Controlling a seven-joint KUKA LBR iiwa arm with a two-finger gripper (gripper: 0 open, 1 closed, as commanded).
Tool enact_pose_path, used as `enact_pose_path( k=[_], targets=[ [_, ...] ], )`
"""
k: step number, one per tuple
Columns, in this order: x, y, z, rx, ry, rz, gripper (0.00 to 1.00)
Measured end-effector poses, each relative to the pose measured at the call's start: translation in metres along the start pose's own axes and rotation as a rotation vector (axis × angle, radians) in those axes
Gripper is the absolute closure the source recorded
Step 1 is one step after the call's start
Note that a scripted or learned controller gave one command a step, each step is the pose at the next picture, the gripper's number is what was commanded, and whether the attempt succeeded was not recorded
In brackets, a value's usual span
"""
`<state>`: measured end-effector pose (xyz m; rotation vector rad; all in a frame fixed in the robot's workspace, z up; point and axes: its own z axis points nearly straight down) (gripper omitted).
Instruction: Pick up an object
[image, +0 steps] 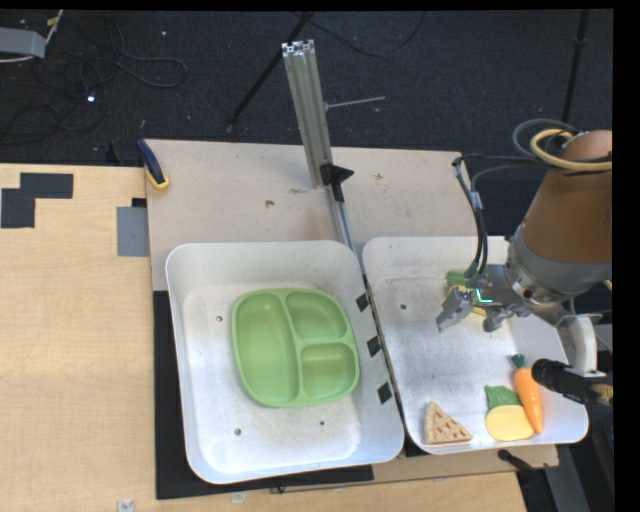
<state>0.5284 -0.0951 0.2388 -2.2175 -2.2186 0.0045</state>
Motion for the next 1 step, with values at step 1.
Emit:
enact_pose_path(
  k=[1],
  targets=[
    [-0.0001,0.0004,-0.0006,-0.001,0.0,0.0,0.0]
  ],
)
